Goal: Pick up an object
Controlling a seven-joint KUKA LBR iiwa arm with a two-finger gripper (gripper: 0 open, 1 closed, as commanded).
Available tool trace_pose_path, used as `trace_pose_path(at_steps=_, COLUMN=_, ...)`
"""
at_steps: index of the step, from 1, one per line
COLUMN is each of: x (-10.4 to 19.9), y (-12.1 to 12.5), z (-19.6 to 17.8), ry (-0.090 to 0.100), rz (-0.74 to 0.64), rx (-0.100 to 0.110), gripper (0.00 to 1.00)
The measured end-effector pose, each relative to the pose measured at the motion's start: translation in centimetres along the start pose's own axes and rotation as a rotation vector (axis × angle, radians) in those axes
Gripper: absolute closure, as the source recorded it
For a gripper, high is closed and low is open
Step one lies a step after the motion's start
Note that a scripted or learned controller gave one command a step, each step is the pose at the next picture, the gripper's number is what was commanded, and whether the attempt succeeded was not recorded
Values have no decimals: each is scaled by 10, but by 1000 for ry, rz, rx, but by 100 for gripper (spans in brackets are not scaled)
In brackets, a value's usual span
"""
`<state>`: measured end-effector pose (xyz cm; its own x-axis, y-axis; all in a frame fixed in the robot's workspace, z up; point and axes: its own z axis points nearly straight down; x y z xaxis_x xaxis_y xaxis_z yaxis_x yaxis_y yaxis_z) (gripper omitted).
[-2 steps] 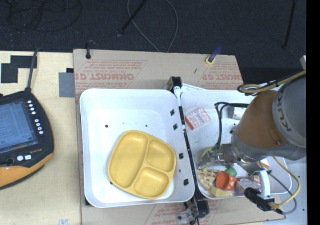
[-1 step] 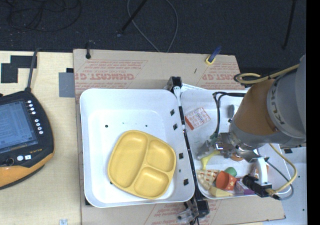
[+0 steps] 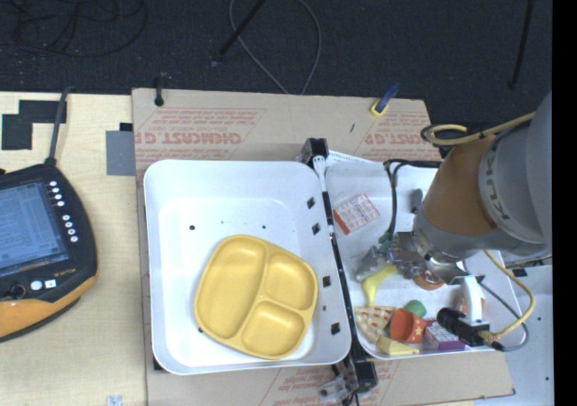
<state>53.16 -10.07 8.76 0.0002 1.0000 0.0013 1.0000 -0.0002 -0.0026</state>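
Note:
My gripper (image 3: pixel 389 260) is low inside the right bin (image 3: pixel 410 180), near its middle. The grey arm with its orange band (image 3: pixel 458 197) comes in from the right above it. A yellow banana-shaped toy (image 3: pixel 375 283) lies just below and left of the gripper, very close to it; contact is not clear. A red-and-white packet (image 3: pixel 356 212) lies further back in the same bin. At the bin's front sit a pizza slice (image 3: pixel 373 318), a red tomato-like piece (image 3: pixel 402 327), a green piece (image 3: pixel 415 308) and a purple box (image 3: pixel 442 337).
The left bin (image 3: pixel 180 188) holds a yellow divided plate (image 3: pixel 255 296). The divider between the bins (image 3: pixel 326 242) runs just left of the gripper. A tablet-like pendant (image 3: pixel 36 242) lies off the bench at far left.

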Motion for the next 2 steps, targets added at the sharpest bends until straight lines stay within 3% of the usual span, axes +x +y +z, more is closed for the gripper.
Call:
trace_pose_path(at_steps=1, x=7, y=6, z=0, ry=-1, rz=-1, rx=0, gripper=0)
trace_pose_path(at_steps=2, x=6, y=6, z=-11, ry=2, rz=1, rx=1, gripper=100)
